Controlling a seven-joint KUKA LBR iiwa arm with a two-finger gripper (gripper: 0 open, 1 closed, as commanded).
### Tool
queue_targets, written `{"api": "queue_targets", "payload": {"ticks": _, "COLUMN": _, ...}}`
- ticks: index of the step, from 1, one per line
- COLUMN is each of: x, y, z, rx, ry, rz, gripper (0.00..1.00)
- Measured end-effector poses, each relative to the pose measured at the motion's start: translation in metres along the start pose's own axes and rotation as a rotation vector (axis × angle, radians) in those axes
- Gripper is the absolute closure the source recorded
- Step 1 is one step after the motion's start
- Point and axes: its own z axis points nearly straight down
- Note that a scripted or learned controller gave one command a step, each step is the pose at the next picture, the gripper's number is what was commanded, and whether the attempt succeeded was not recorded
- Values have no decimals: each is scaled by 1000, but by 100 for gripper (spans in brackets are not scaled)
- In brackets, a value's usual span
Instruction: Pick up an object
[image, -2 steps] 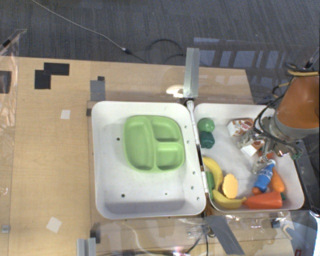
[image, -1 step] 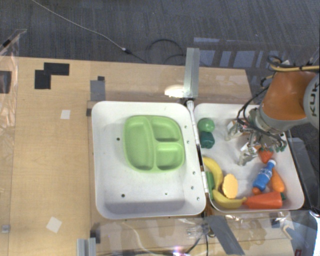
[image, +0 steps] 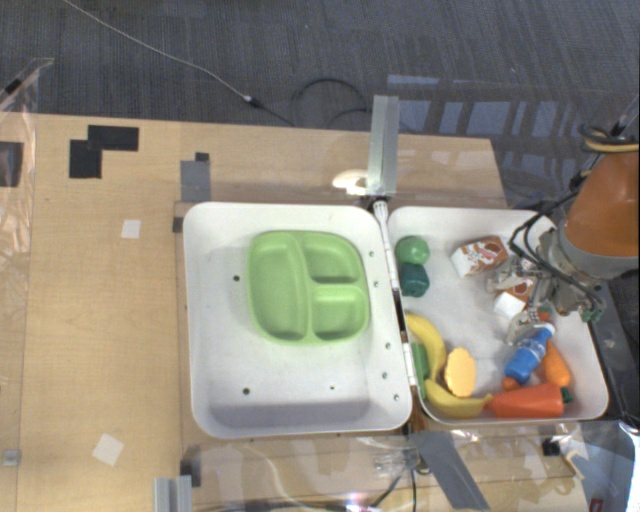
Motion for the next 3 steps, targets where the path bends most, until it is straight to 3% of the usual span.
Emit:
{"api": "queue_targets", "payload": {"ticks": 1, "x": -34, "y": 20, "z": 4, "rx": 0, "ry": -2, "rz": 91, "gripper": 0}}
{"api": "queue_targets", "payload": {"ticks": 2, "x": 19, "y": 9, "z": 2, "rx": 2, "ry": -4, "rz": 80, "gripper": 0}}
{"api": "queue_targets", "payload": {"ticks": 3, "x": 14, "y": 11, "z": -11, "rx": 3, "ry": -13, "rz": 74, "gripper": 100}}
